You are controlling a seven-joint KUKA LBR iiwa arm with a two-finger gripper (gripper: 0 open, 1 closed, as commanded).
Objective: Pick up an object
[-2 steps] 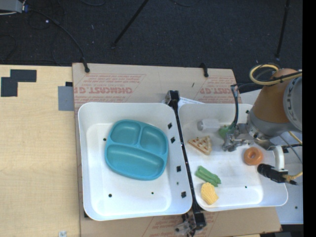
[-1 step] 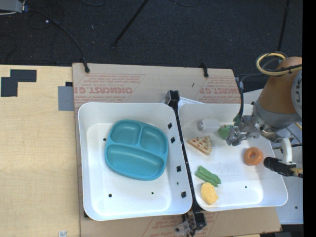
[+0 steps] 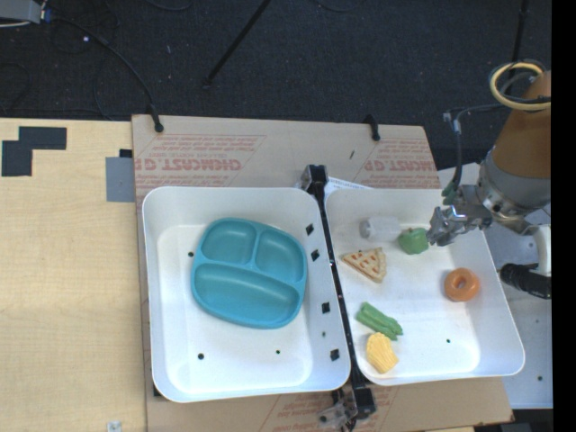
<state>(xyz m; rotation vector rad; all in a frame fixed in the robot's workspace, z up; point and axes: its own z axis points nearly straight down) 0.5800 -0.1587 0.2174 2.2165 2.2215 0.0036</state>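
Hand (image 3: 443, 226) low over the far part of the right bin (image 3: 504, 331), reached in from the right, just beside the small green object (image 3: 414, 240); whether spread or pressed together, impossible to tell at this size, and no object seen between the fingertips. Likeliest target, as a judgement: the green object, lying touching or nearly touching the hand's left side, with a pale translucent piece (image 3: 379, 229) just to its left. Risk one: a sideways nudge rather than a grasp, sending the rounded green object rolling left toward the pale piece or the waffle-like wedge (image 3: 365, 264). Risk two: closing on air above it, then lifting with nothing held. Risk three: contact with the bin's far rim, close behind the hand, leaving little room for a far-side approach. Open room: bare white floor near of the hand, between the orange ring (image 3: 462, 284) at right and the wedge at left; more bare floor toward the near right corner. Crowding: green pod (image 3: 378, 320) and yellow corn (image 3: 381, 353) close together at near left, beside the central divider (image 3: 328, 277). Left bin (image 3: 171, 349) carrying a blue sectioned plate (image 3: 249, 273), well apart from the hand. Worktop (image 3: 63, 286) bare wood at left.
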